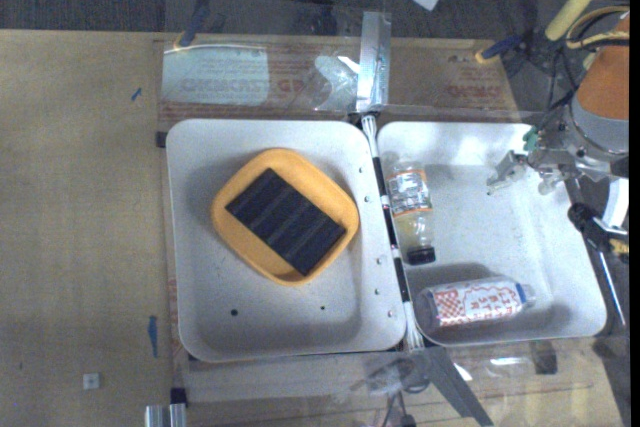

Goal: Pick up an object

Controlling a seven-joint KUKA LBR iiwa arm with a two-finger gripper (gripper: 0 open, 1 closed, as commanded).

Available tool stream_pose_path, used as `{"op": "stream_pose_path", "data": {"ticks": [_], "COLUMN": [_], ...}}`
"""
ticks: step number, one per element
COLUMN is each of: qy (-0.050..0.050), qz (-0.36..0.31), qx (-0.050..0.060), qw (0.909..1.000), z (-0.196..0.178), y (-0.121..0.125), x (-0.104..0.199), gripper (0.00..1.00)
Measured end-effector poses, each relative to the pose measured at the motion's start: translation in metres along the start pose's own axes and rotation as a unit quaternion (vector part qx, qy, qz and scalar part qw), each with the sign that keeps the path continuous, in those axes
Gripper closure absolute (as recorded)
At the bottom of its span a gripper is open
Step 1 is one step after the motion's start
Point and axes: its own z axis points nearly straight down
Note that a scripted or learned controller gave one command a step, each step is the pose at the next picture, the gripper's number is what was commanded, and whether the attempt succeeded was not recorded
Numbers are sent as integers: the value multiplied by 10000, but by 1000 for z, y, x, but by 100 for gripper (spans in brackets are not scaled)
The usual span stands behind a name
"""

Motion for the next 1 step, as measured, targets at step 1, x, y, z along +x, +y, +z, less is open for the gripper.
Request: {"op": "stream_pose_path", "data": {"ticks": [1], "qy": [-2], "qz": [223], "qx": [-16], "qw": [9997], "z": [66], "y": [66], "x": [70], "gripper": [0]}}
